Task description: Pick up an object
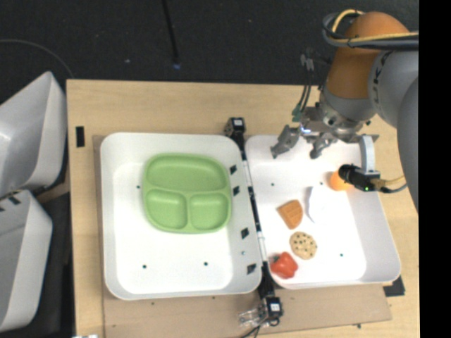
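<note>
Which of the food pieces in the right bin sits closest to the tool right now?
The round orange piece, just below and right of the tool. The tan wedge, cookie and red piece lie farther toward the bin's front.

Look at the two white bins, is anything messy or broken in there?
Nothing stands out. The green divided plate lies flat in the left bin. In the right bin, the orange wedge, cookie, red piece and orange ball lie apart, unspilled. The pincer hangs open over the bin's far end.
</note>
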You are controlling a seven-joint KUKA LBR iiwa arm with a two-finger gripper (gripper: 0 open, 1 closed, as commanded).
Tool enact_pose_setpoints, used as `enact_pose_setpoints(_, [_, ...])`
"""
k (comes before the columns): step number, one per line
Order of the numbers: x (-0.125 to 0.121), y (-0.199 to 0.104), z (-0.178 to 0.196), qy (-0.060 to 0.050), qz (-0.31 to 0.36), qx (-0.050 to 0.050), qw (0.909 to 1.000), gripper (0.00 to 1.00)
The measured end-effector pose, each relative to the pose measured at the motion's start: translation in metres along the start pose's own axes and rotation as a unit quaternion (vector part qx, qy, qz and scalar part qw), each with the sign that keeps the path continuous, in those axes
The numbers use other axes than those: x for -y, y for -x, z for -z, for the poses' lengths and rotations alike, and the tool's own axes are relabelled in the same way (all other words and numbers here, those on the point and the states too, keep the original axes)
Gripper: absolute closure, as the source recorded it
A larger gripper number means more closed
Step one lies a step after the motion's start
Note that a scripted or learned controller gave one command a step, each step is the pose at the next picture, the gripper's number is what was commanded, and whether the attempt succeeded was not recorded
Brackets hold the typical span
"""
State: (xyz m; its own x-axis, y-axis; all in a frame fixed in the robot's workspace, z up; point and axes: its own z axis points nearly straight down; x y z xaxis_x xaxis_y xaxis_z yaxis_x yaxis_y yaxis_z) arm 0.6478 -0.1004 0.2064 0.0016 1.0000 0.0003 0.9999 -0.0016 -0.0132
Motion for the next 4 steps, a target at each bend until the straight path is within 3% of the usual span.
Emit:
enact_pose_setpoints(1, [-0.003, 0.0, 0.009, 0.008, 0.001, 0.0, 1.0, 0.0])
enact_pose_setpoints(3, [-0.006, 0.009, -0.079, 0.005, -0.001, 0.001, 1.0, 0.0])
enact_pose_setpoints(4, [-0.007, 0.01, -0.106, 0.006, -0.002, 0.001, 1.0, 0.0])
